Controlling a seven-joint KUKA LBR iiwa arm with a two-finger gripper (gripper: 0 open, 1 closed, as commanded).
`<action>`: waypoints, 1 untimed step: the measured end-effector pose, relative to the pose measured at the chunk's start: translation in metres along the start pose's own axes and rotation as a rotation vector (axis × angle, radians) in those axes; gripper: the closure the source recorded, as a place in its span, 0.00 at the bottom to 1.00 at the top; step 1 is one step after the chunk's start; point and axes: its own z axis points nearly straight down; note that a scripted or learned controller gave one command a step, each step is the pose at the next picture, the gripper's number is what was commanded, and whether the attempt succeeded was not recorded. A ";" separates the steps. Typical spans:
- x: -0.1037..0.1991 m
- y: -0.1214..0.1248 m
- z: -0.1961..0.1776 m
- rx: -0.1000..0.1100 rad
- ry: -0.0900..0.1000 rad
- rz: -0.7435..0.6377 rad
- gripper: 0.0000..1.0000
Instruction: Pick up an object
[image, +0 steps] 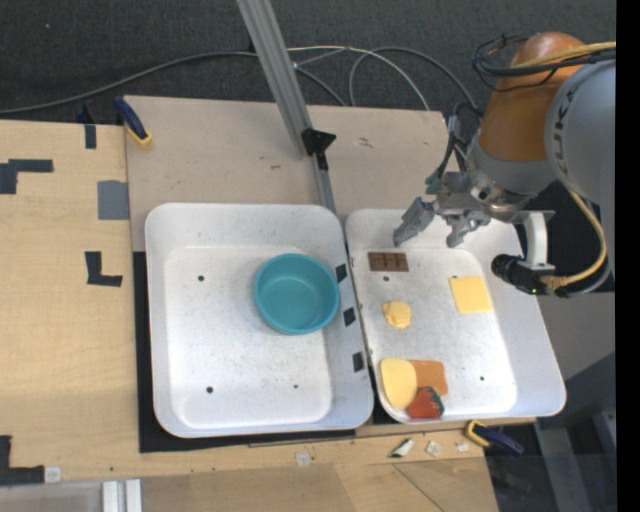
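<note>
Wooden bench, two white bins side by side

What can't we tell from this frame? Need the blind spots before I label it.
- Red item at the right bin's front: partly overlapped with the orange piece and yellow piece; too small to identify.
- Brown bar: too small to make out its surface.
- Arm: cut off by the camera view's top and right edges.
- Small bits on the bench in front of the bins: too small to identify.
</note>
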 end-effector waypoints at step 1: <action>0.000 0.000 0.000 0.000 0.000 0.000 0.00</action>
